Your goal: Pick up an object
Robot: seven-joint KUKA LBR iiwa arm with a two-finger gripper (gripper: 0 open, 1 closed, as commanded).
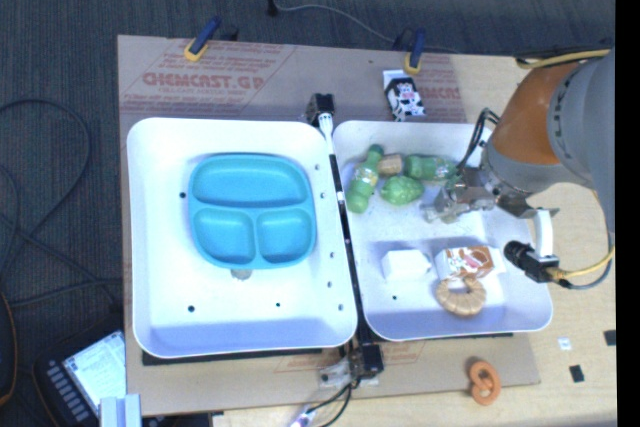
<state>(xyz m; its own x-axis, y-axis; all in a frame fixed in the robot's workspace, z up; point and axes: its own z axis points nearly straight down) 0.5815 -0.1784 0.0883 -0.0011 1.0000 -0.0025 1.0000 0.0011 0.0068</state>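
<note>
Objects for picking lying in right-hand white bin (pixel 520 320): green bottle (pixel 362 181) at upper left of that bin, green lumpy toy (pixel 401 190) just beside it, another green item (pixel 428 166) toward upper middle, white block (pixel 405 265) at lower middle, red-and-white packet (pixel 466 262) just right of block, tan ring-shaped pastry (pixel 460 296) below packet, touching or nearly so. None raised off bin floor, as far as visible.

Tool (pixel 452 202) low over upper middle of right bin, right of green lumpy toy, reaching in from right side of frame. Too small and cluttered to resolve: cannot tell whether spread or pressed together. Nothing visibly between its parts. Contact with green items not resolvable.

Left-hand white bin (pixel 160 315) carrying blue compartment tray (pixel 250 210), centre left of frame. Small orange ring (pixel 484 379) on surface (pixel 590 385) below right bin, lower right of frame; outside both bins.

Progress, judged: approach made, pick not done. Left to do: close on one item, probably one of green ones nearest, lift clear. Risk: green items crowded together, likely to slip or get nudged aside.
</note>
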